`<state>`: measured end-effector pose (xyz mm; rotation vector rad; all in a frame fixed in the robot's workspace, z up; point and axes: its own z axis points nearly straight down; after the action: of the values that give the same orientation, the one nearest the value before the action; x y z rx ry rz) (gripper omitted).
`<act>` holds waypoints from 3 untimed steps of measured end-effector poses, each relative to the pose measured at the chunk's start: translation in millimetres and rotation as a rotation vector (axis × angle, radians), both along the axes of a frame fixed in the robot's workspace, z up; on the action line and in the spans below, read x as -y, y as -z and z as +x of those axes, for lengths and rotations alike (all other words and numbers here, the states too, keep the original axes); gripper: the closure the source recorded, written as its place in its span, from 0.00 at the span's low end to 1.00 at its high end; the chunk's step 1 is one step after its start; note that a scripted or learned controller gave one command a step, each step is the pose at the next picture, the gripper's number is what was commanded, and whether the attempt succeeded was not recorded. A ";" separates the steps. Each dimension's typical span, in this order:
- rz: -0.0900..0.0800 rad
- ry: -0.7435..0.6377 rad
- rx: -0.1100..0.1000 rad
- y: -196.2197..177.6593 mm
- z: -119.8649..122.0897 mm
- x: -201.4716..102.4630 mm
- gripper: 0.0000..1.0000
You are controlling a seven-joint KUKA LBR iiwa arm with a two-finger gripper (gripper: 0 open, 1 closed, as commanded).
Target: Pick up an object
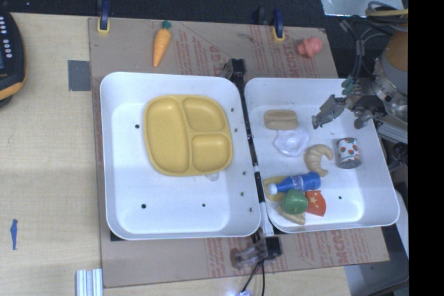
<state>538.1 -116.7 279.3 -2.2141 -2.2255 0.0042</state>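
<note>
Spread apart and pinching nothing, my gripper [345,113] hangs at the upper right of the right bin [368,215], its two dark fingers [327,112] splayed above the white floor. Just below it in the frame stands a small can [348,152], with a croissant [319,157] beside it, a bread piece [280,119] to the left, and a blue bottle [297,183] lower down; the left bin [125,211] carries a yellow divided plate [187,134]

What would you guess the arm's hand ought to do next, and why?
Probably drop straight down a little. The gripper hangs open above the right bin with nothing between its fingers, and the small can lies just below it, apart from the croissant, so it looks the easiest thing to grab.
</note>
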 end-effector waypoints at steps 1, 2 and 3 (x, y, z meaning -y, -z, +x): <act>-0.001 0.001 -0.005 182.5 29.2 37.9 0.00; -0.007 -0.001 0.018 182.2 9.8 36.6 0.00; -0.011 0.002 0.018 170.3 10.0 40.0 1.00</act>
<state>548.1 -156.8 109.0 -2.2305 -2.2381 -0.0043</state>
